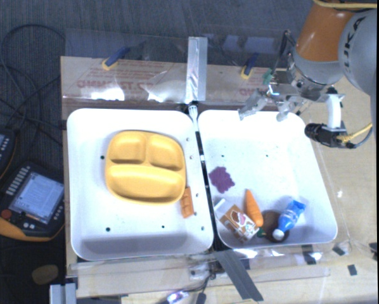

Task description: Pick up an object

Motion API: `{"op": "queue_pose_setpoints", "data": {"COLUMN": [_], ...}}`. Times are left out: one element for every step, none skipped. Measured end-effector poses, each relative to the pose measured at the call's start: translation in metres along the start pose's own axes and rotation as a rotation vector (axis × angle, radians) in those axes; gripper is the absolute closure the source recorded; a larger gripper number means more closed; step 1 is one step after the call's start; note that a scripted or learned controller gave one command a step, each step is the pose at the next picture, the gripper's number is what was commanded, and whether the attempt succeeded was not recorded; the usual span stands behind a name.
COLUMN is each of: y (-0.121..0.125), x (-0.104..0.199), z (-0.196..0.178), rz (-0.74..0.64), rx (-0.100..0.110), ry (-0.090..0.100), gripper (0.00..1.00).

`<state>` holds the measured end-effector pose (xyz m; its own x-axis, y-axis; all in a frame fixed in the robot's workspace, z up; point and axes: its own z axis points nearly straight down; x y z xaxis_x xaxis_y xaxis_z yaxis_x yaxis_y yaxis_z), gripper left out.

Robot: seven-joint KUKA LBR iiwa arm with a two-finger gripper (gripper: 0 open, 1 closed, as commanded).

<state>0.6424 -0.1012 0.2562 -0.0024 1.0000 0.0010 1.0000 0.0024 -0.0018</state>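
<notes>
Overhead, the pincer (265, 105) hangs open and empty at the right bin's (316, 170) far rim, with the carrot (253, 208) lying well nearer the camera, pointing lengthwise.

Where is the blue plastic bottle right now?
The blue plastic bottle lies in the right white bin, near its front corner, beside an orange carrot.

We see two bins side by side. Left bin (82, 233): tray (145, 166) in its middle, a small carrot piece (187, 202) touching the tray's near right corner. Right bin (316, 170): grapes (222, 179) near its left wall; along its near edge, left to right, box (239, 224), carrot (253, 208), bottle (288, 219), packed close. Gripper (265, 109) above the right bin's far edge.
</notes>
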Motion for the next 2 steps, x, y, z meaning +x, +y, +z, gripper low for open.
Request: {"op": "queue_pose_setpoints", "data": {"y": [-0.074,-0.156], "x": [0.005,-0.027], "z": [0.094,0.166], "rz": [0.092,-0.102], "rx": [0.003,-0.009], "ry": [-0.001,-0.003], "gripper": [0.0,0.0]}}
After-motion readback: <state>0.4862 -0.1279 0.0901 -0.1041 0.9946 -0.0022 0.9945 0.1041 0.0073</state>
